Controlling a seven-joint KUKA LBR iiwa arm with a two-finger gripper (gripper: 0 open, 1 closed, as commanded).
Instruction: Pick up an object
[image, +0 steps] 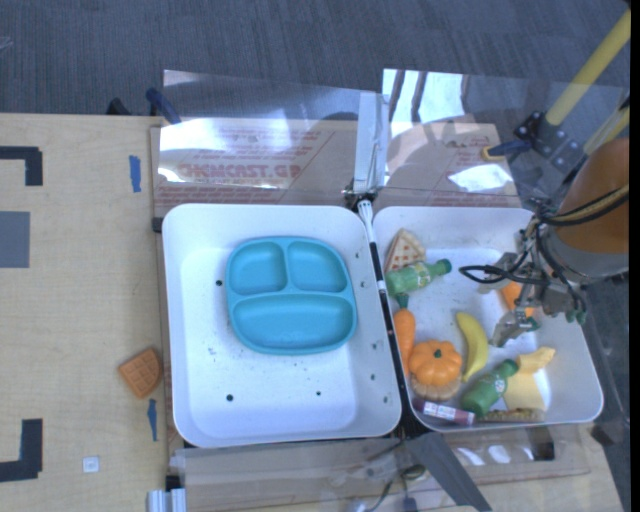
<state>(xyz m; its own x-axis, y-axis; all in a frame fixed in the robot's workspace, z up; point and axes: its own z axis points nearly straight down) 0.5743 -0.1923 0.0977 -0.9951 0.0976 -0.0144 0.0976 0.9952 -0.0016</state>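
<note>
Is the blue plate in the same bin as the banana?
No, the blue plate lies alone in the left bin, while the banana lies in the right bin among other toys.

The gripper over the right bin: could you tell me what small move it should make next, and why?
Probably a short drop straight down. The gripper hangs over the right bin, between the banana and a small orange item, with nothing visibly between its fingers. Whether they are open is unclear, so confirm that before closing on the nearest toy.
</note>
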